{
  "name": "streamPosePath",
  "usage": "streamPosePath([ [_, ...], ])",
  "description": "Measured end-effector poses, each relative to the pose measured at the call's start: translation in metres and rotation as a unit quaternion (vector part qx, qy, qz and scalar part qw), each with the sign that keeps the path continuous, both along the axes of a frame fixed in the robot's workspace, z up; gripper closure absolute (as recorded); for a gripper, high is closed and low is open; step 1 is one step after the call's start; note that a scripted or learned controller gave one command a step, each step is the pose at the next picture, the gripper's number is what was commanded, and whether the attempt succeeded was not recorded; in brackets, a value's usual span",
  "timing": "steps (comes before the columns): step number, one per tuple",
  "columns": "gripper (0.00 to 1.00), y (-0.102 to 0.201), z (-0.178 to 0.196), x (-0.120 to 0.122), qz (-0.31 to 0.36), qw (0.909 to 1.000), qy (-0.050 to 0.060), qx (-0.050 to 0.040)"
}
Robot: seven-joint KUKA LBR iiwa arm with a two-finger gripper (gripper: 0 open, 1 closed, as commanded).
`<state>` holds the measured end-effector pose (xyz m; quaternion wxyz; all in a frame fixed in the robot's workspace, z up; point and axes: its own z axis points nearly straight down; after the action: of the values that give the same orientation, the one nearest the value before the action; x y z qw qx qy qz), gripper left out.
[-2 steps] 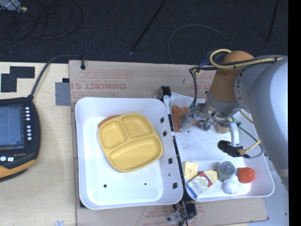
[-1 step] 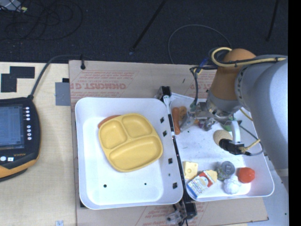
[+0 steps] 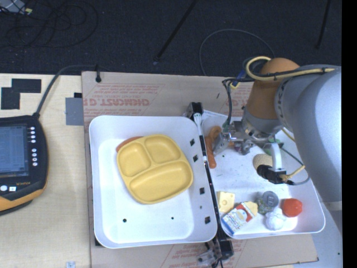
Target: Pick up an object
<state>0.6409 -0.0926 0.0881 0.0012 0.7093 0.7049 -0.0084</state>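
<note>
The pincer hangs low over the right bin; I cannot tell its state. A yellow divided plate fills the left bin, long axis slanting. An orange carrot stands lengthwise along the divider, beside the pincer.

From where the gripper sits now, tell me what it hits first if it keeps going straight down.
The gripper points down into the right bin, near its upper left corner. Straight on, it would probably meet the bin's bare white floor first. The orange carrot-like piece lies just beside that line; depth is unclear, so a graze is possible.
</note>
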Motion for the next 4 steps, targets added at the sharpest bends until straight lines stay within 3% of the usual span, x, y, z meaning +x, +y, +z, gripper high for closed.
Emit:
streamPosePath([
  [1,0.0,0.001,0.0,0.0,0.0,1.0,0.0,-0.0004],
  [2,0.0,0.031,0.038,0.002,0.003,1.0,-0.003,0.0065],
  [3,0.0,-0.069,-0.001,-0.055,-0.001,1.0,-0.002,0.0088],
  [4,0.0,-0.016,0.0,-0.008,0.006,0.9999,-0.005,0.0075],
])
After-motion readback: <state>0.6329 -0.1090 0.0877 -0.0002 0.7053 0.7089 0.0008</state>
